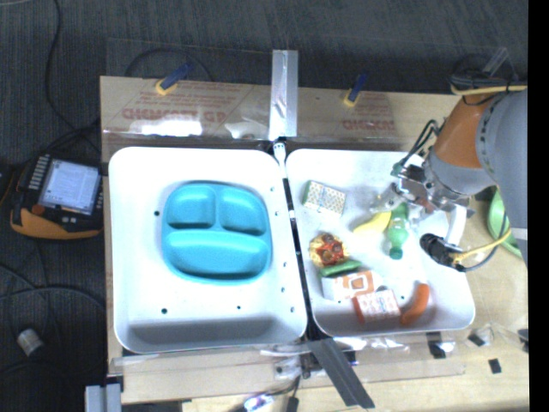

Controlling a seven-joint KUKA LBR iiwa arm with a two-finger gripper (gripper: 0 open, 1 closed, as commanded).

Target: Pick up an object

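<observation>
Left bin point(129, 256) mostly taken by blue tray point(214, 230); open floor only along lower edge. Right bin point(446, 312) crowded centre to bottom: patterned card point(325, 197), banana point(372, 222), green bottle point(396, 234), red box point(375, 305), sausage point(415, 302). Free strip upper centre of right bin, arm point(467, 148) blocking upper right.

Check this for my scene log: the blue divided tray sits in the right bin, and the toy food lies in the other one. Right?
Not quite. The camera view shows the blue divided tray in the left bin; the toy food, such as the banana, lies in the right bin.
</observation>
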